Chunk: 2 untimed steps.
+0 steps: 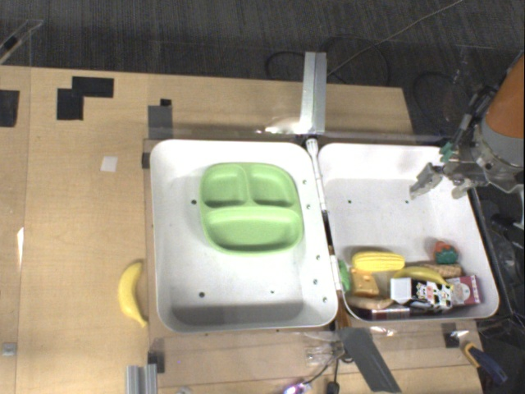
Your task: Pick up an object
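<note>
The near edge of the tabletop carries one loose banana, lying just outside the left bin's near-left corner.

Two white bins stand side by side. The left bin holds one green divided plate, set toward the far half of the bin floor and apart from every wall.

The right bin holds a cluster of objects packed along its near wall. From the near-left corner toward the near-right corner these include:
- one corn cob, yellow, lying on its side;
- one small brown item just below the corn, identity unclear;
- one second banana, touching the neighbouring items;
- one black-and-white carton against the near wall;
- one pink box in the near-right corner;
- one small red-and-green item, slightly apart on the far side of the cluster.

The items overlap, so an exact count cannot be confirmed.

The pincer is located above the far-right part of the right bin, near its right wall and well apart from the cluster. Its fingers stand spread apart with nothing between them. The grey arm enters over the right edge.
</note>
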{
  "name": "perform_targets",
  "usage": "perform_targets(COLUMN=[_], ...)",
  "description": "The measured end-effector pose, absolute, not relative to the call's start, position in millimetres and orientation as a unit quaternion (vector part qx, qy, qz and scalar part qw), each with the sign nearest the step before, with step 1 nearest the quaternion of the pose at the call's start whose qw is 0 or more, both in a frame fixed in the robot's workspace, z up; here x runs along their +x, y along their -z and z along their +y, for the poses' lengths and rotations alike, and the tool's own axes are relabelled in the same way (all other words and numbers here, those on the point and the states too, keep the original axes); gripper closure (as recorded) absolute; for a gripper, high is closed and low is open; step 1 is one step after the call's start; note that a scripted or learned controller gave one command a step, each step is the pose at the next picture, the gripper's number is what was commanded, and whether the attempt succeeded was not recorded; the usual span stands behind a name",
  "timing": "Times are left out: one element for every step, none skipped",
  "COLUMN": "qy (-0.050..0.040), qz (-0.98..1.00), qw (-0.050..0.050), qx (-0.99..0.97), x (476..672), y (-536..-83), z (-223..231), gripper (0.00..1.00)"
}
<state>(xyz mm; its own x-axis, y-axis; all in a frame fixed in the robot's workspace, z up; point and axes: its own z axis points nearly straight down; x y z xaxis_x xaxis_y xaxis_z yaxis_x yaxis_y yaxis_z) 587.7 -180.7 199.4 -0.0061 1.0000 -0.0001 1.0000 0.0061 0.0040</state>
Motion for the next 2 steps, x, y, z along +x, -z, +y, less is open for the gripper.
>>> perform_targets(qy=[-0.0007,-0.0050], qz=[0.686,0.712], qw=[0.000,0.009], qx=[0.727,0.702], x=[561.0,514.4], y=[-117.0,-91.0], z=[-150.9,-116.7], gripper=[0.00,0.00])
